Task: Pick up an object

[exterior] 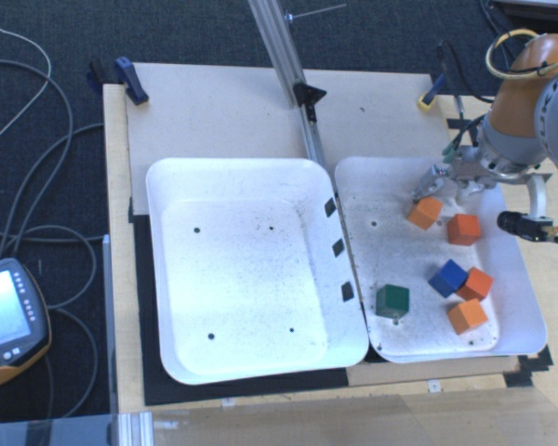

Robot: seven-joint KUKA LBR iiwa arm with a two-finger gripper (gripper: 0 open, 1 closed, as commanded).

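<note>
1. A wooden bench (214, 110) carries two shallow white plastic bins side by side: the left bin (167, 193) and the right bin (372, 184), their inner rims touching along a seam marked by small black clips.

2. The grey arm with its orange band (525, 86) reaches in from the right, and its two-finger gripper (444, 186) hangs low over the far part of the right bin.

3. Whether the jaws are open or closed I cannot tell; the fingers are small and blurred against the speckled white floor, and nothing can be made out between them.

4. The task's candidates all lie in the right bin. An orange cube (426, 212) sits just beside the gripper, on its near-left side, possibly touching a fingertip.

5. A red-orange cube (463, 229) rests close to the right of that one, apart from it.

6. Nearer the front edge, a blue cube (447, 278) touches a second red-orange cube (477, 283) at its right, and a lighter orange cube (467, 316) sits just in front of that pair.

7. A dark green cube (392, 300) stands alone near the front left of the right bin, close to the seam.

8. A metal pole (279, 45) slants across the bench behind the bins, and a handheld pendant with a lit screen (5, 319) lies on the floor at far left.
</note>
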